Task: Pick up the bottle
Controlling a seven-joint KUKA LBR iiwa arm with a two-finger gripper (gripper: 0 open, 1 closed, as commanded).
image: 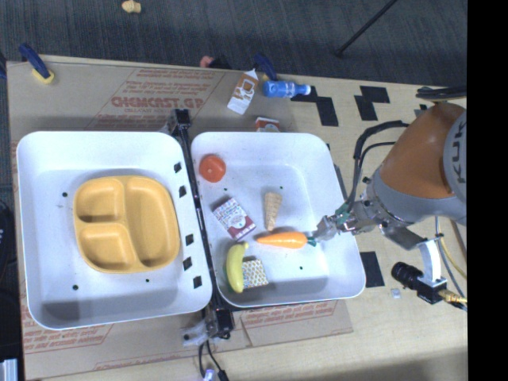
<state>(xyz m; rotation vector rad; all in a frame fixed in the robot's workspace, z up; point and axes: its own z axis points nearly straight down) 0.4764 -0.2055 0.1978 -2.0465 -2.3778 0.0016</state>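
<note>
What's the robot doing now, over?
Tool low in right bin, beside carrot. Blue bottle outside, on bench behind bin, untouched. Nothing blocks it.

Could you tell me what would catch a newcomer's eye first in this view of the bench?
Probably the yellow divided tray, alone in the left bin. Next, the right bin's clutter: an orange carrot with the claw at its tip, a banana, a red round item. The blue bottle lies outside the bins, on the bench beyond them.
</note>
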